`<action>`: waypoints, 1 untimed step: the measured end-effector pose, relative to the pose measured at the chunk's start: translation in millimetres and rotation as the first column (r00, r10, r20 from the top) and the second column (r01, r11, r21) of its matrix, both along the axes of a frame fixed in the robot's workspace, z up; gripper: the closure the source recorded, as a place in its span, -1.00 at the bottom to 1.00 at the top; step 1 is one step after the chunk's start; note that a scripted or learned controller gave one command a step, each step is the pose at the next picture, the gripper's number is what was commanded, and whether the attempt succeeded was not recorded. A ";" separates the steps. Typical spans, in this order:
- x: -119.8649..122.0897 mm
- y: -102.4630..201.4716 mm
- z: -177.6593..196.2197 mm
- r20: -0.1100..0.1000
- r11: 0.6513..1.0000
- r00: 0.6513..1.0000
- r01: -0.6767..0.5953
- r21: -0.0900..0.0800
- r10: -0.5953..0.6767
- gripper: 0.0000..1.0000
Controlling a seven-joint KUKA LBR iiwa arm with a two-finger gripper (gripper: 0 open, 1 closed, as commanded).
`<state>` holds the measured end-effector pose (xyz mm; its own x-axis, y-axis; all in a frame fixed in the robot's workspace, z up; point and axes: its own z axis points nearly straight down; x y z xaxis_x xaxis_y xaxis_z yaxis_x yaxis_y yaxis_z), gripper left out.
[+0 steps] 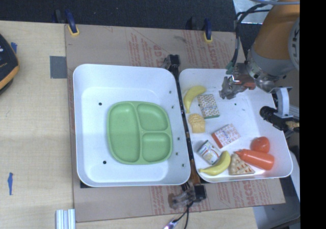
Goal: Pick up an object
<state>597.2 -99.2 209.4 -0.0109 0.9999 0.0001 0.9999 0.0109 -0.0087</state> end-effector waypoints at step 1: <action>0.1 -0.7 10.2 -0.002 1.000 1.000 -0.005 0.000 0.005 1.00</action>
